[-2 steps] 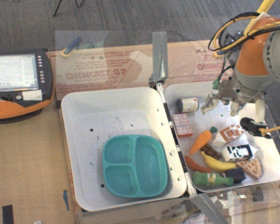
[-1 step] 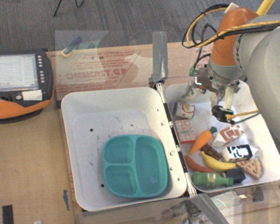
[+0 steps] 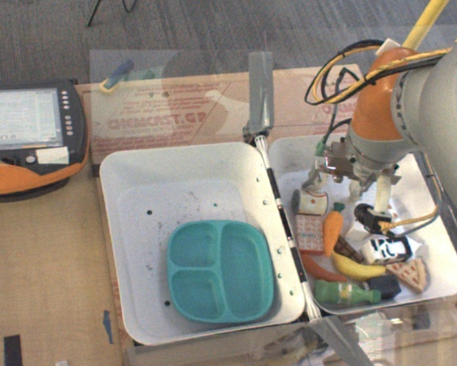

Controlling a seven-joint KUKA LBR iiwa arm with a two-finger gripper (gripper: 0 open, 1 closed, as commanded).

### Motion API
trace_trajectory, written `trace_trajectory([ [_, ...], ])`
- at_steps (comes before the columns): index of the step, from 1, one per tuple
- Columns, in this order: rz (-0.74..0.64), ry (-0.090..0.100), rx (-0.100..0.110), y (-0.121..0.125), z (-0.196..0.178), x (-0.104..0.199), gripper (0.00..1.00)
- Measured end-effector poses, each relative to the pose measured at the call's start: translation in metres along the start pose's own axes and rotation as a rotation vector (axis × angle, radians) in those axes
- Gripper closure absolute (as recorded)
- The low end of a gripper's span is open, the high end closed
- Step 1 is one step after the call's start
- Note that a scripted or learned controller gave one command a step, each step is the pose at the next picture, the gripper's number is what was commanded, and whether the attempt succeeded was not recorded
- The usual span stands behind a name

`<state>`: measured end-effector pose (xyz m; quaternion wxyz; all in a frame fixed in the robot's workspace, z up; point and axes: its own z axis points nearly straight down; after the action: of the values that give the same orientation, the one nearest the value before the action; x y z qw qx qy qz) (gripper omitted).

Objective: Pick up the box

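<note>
In the right bin [image 3: 445, 222], a small white carton-like box with a red label [image 3: 312, 203] stands near the left wall. A flat red-and-white patterned box [image 3: 309, 231] lies just in front of it. My gripper [image 3: 350, 189] hangs over the back half of this bin, a little right of the small box. Its fingers are spread: the left one [image 3: 317, 179] is at the small box's top edge and the right one [image 3: 382, 193] reaches toward the bin's middle. Nothing is between them.
The right bin also holds a carrot [image 3: 332, 232], a banana [image 3: 359, 268], a green bottle [image 3: 342, 291], a pizza slice [image 3: 407, 275] and a black-and-white item [image 3: 387, 247]. A teal divided plate [image 3: 219, 272] lies in the left bin [image 3: 132, 187]. A pendant [image 3: 23, 133] sits at the far left.
</note>
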<state>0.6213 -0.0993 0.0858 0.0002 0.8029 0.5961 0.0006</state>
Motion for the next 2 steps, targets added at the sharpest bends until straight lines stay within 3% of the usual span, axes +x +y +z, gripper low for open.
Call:
trace_trajectory([
  [1, 0.072, -0.001, -0.002, -0.062, 0.0, -0.07, 0.0],
  [2, 0.073, 0.001, -0.006, -0.061, -0.011, -0.069, 1.0],
])
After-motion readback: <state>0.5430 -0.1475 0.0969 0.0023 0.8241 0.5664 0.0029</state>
